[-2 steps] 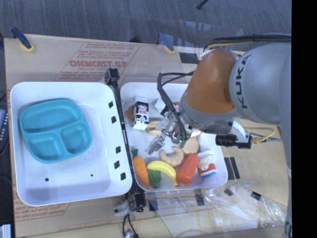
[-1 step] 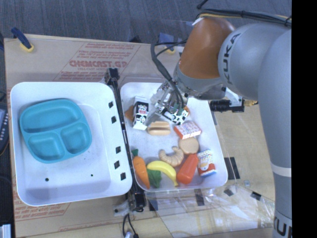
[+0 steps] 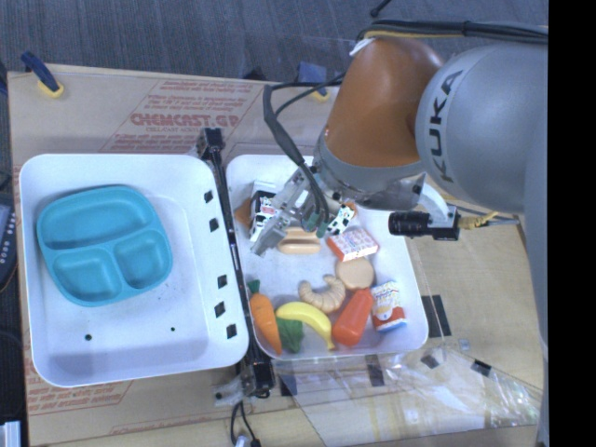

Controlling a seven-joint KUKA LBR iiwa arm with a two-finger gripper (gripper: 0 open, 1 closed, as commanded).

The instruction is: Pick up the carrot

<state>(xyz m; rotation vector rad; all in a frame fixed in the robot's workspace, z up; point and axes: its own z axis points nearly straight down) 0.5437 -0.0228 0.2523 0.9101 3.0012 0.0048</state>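
Hovering over the right shallow white bin's (image 3: 410, 291) upper part, grey two-finger gripper (image 3: 270, 236), fingers apart, clamped on nothing. Lying against that bin's lower left wall, small orange toy carrot (image 3: 264, 318), just beside a yellow plastic banana (image 3: 307, 318).

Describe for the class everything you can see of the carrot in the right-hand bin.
The carrot is a small orange toy, plastic-looking, with a green top end. It lies lengthwise along the near left wall of the right bin, tip toward the front corner. A yellow banana lies against its right side. Nothing grips it.
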